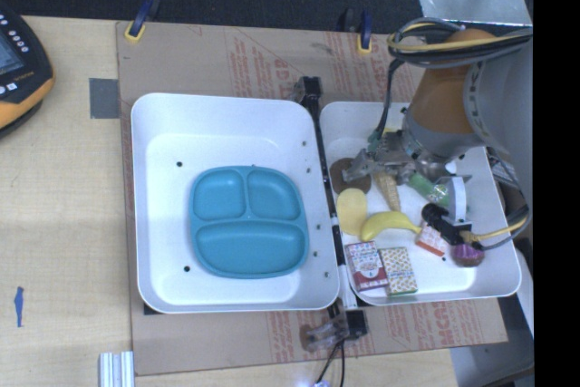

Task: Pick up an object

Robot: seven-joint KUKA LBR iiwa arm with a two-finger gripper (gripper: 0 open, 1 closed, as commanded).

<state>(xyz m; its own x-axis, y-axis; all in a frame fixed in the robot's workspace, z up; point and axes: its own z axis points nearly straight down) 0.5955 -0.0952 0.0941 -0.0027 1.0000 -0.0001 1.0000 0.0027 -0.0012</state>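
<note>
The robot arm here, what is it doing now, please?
The grey arm reaches from the right into the right bin. Its end effector is low among the small things there, close to a banana and two small boxes. Nothing is visibly lifted yet. The left bin holds a blue divided plate, untouched.

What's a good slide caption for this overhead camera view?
KUKA arm's tool lowered into the cluttered right bin above a banana; blue divided plate in left bin.

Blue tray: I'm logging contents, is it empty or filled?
Empty: all three compartments of the blue tray show bare blue, lying flat in the left bin.
</note>
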